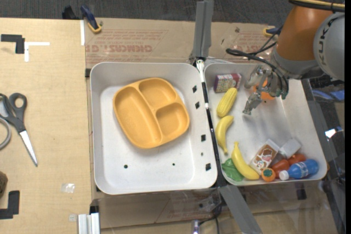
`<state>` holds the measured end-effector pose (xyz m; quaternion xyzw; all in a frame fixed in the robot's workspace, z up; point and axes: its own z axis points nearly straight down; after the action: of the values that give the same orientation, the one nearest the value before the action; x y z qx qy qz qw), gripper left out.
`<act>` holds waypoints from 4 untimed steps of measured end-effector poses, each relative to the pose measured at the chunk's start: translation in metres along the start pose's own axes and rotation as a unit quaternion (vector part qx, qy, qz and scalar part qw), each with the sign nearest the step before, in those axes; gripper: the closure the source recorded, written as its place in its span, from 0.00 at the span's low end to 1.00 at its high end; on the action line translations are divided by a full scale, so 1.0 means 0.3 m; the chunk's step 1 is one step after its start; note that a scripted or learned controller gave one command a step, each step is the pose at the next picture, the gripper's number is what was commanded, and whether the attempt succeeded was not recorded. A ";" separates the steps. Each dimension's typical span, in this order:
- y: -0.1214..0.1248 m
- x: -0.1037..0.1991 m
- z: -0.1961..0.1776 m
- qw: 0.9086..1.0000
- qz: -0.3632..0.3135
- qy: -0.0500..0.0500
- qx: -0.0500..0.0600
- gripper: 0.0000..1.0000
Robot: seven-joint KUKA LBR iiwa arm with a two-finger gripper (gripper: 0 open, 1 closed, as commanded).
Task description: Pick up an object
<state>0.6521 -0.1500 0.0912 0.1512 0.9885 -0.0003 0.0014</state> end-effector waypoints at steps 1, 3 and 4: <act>0.002 -0.004 -0.028 1.000 -0.001 -0.001 0.000 1.00; 0.110 0.047 0.009 1.000 0.015 0.008 0.001 0.00; 0.137 0.104 0.005 0.991 0.132 0.002 0.001 0.00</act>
<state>0.6346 -0.1015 0.0895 0.2807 0.9598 -0.0004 -0.0011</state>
